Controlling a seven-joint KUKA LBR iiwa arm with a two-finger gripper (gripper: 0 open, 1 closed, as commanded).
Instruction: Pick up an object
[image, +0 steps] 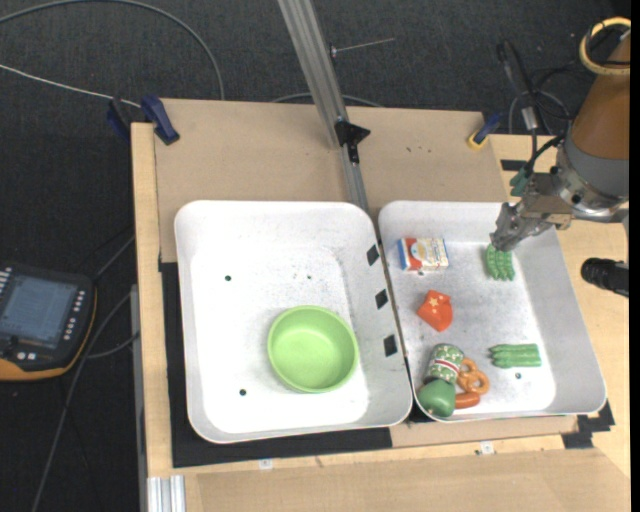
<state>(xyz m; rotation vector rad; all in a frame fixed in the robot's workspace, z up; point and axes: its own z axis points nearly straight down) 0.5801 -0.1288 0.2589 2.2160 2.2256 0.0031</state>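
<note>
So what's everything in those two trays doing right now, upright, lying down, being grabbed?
Green bowl: upright in the left bin.
Small carton: lying flat in the right bin.
Red piece: resting loose.
Upper green piece: lying directly under the gripper; grip cannot be judged.
Lower green piece: lying flat, untouched.
Mixed toys: piled at the near edge.

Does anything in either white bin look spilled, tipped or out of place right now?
Nothing stands out. The round light-green plastic bowl sits upright in the left bin; the toys in the right bin lie loosely scattered, inside its rim.
</note>
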